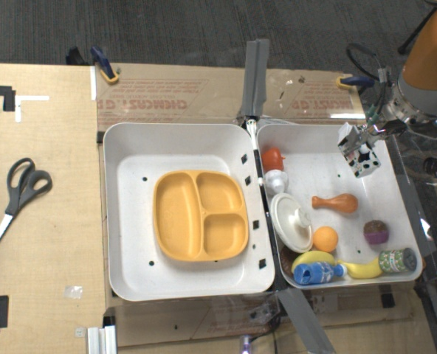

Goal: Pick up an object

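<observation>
We see the pincer [360, 152] over the far right corner of the right bin [314, 135], but we cannot tell its state. Below it in that bin lie a drumstick [335, 203], an orange ball [325, 238], a purple cup [376, 231], a banana [336, 263], a blue bottle [316, 273] and a white lid [291, 221]. The left bin [122, 198] holds a yellow divided plate [201, 214], and scissors [18, 194] lie on the desk [34, 271]

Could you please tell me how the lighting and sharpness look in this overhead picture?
In the camera view, light is even and soft; the yellow plate casts hardly any shadow, the right bin shows mild glare, and the claw looks slightly blurred.
</observation>
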You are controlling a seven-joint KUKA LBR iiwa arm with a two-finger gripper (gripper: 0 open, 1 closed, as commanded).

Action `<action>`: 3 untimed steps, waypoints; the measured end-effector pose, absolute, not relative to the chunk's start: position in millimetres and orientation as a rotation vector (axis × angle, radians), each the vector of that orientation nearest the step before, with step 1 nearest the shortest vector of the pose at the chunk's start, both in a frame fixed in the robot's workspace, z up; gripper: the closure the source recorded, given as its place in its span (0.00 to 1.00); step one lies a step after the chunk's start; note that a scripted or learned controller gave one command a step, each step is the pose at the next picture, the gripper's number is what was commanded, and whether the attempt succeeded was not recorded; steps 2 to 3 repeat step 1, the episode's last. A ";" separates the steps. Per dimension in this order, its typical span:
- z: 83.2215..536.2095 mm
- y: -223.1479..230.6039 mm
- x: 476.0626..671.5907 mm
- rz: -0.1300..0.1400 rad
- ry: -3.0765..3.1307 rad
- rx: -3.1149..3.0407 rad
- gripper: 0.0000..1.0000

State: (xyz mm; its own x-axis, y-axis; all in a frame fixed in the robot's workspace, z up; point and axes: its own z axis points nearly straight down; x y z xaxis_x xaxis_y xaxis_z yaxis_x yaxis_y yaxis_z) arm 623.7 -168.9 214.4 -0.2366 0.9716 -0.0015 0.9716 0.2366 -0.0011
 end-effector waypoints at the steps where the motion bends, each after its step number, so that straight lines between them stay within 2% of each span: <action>1: 231.1 -46.0 646.5 -0.001 2.490 1.914 1.00; 3: 231.1 -46.0 646.5 -0.001 2.490 1.914 1.00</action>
